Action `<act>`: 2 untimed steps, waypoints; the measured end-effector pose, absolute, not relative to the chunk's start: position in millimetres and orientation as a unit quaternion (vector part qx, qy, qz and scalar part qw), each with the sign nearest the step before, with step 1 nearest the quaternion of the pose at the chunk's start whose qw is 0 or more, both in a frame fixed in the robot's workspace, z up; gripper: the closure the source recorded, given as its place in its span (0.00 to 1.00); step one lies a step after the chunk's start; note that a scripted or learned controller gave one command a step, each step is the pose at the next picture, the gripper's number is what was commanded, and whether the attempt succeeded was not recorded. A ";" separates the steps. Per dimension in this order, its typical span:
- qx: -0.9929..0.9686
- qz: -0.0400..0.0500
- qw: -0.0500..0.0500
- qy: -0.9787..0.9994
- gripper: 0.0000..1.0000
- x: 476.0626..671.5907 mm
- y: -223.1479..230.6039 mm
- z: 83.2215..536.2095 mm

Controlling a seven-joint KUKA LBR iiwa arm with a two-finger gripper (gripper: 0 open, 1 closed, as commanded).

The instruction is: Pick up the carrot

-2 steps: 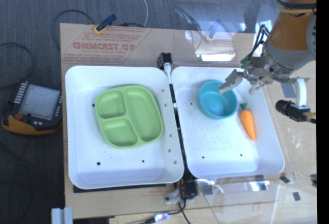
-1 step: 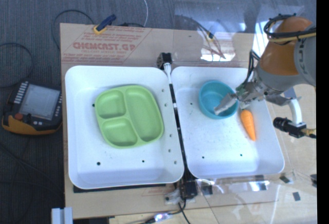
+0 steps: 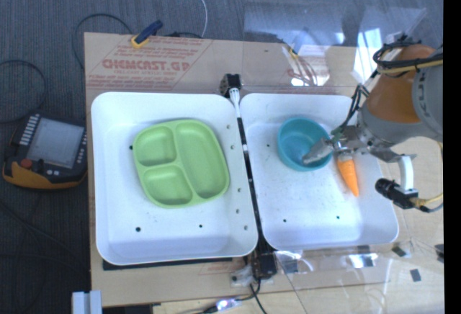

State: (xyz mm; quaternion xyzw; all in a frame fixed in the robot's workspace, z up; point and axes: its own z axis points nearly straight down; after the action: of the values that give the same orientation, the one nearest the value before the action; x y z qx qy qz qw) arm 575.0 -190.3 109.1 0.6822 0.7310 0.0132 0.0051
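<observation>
The orange carrot (image 3: 349,176) lies in the right bin (image 3: 317,222), near its right wall, thick end towards the back and tip towards the front. My gripper (image 3: 332,151) is low over the bin, right at the carrot's thick end and against the right rim of a blue bowl (image 3: 299,141). The carrot's top end is partly hidden under the gripper. The grey arm with its orange band (image 3: 392,100) comes in from the right.
The blue bowl stands at the back middle of the right bin, just left of the carrot. A green divided plate (image 3: 180,161) lies in the left bin (image 3: 115,233). The bins' shared wall (image 3: 246,161) runs between them.
</observation>
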 end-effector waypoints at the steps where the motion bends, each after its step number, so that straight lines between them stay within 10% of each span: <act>1: 0.653 0.027 0.016 0.756 0.00 557.3 -199.9 106.7; 2: 0.655 0.023 0.028 0.755 1.00 558.7 -206.1 118.1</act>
State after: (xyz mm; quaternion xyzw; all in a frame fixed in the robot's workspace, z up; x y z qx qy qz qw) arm 558.7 -206.1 118.1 0.6545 0.7552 0.0231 0.0276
